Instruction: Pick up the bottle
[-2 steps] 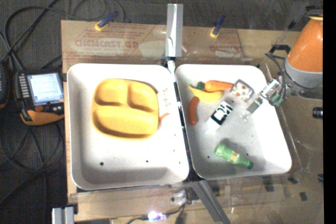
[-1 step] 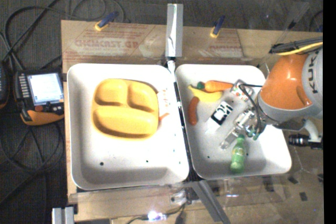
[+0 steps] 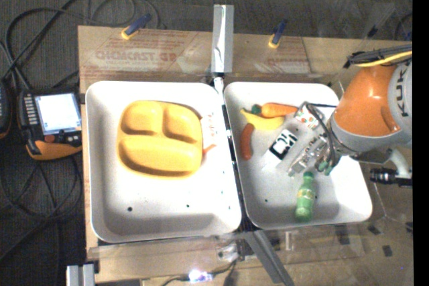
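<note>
carpeted floor around table (image 3: 167, 53). green bottle (image 3: 305, 196) lies in right bin (image 3: 348, 207), just below claw (image 3: 310, 151); claw state cannot be told. judged light, rigid, slippery: grip across mid-body recommended.

Brown bench (image 3: 167, 53) bearing two shallow white bins side by side: left bin (image 3: 100, 211), right bin (image 3: 348, 207); clamps at far edge.

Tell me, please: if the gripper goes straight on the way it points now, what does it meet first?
Probably the green bottle, lying just below and left of the gripper in the right bin. Its height above the bottle is unclear.
</note>
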`<state>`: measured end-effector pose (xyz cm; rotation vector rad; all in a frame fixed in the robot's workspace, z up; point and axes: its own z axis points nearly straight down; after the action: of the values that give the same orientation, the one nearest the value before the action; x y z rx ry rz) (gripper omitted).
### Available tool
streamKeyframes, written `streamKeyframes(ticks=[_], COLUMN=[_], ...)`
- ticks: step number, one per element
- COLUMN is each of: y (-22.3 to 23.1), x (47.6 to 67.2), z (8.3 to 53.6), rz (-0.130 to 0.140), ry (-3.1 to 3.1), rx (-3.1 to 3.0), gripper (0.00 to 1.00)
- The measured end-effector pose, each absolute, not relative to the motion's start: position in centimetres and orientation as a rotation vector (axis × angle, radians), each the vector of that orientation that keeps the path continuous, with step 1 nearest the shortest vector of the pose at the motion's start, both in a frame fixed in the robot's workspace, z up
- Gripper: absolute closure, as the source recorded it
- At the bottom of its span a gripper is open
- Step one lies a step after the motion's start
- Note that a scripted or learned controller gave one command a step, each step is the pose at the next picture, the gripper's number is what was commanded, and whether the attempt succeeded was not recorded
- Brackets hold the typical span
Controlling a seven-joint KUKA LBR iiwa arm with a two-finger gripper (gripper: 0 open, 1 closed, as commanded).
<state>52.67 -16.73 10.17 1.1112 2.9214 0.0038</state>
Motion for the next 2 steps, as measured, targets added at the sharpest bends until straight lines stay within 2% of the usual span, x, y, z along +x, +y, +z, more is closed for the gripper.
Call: streamKeyframes(ticks=[1, 2], y=[-16.7, -14.8], x=[52.7, 48.9], z=[10.2, 9.1], rz=[0.004, -0.004], ry=[2.922, 2.95], rx=[1.111, 1.013], gripper=[0.0, 0.0])
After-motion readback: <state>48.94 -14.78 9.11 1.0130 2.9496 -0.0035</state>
